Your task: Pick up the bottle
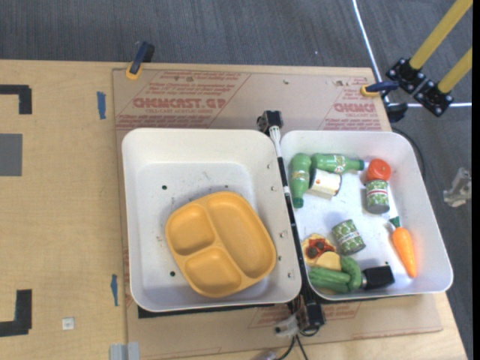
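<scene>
Seen from my remote station: a brown cardboard sheet [225, 100] covers the bench, bearing two shallow white bins pressed side by side at the centre of the frame. The left bin [150, 156] holds a yellow three-compartment plate [219, 243], lying flat in its lower half and turned at a slight angle.

The right bin [420, 201] carries the clutter. In its upper left corner lies a green bottle [300, 177], running roughly top to bottom along the bin's left wall. A second green bottle [337, 163] lies crosswise just right of the first one's upper end, close along the bin's top wall. A white block [324, 184] sits tucked into the angle between the two, touching or nearly touching both. To the right, a red-capped jar [377, 190] lies near the upper right corner.

Lower down, an orange carrot [405, 250] rests by the right wall, and a green vegetable [334, 277] lies along the bottom wall beside a black piece [377, 277]. A small green can [348, 236] sits mid-bin, and a yellow wedge [328, 260] lies just below and left of it.
</scene>
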Tool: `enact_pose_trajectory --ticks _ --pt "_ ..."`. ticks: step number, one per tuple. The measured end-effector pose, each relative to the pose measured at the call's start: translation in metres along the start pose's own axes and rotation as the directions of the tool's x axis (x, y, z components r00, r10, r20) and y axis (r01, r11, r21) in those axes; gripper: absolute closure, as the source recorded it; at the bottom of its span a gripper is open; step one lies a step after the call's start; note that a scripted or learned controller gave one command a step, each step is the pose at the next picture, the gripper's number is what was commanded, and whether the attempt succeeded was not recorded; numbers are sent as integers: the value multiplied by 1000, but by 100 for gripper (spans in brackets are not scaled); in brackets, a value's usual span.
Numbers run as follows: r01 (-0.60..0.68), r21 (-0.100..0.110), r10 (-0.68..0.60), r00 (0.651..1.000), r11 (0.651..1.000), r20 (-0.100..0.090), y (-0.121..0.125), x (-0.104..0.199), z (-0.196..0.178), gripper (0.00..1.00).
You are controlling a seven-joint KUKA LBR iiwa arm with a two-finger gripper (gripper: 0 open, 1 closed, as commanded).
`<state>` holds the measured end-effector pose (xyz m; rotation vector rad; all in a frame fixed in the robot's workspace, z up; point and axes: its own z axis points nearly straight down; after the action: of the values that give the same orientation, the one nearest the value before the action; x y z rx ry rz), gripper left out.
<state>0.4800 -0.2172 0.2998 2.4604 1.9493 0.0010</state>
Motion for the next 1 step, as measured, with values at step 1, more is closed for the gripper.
enact_pose_trajectory --ticks 1 --pt "1 -2 -1 1000 1000 2 1 0 -10 100"
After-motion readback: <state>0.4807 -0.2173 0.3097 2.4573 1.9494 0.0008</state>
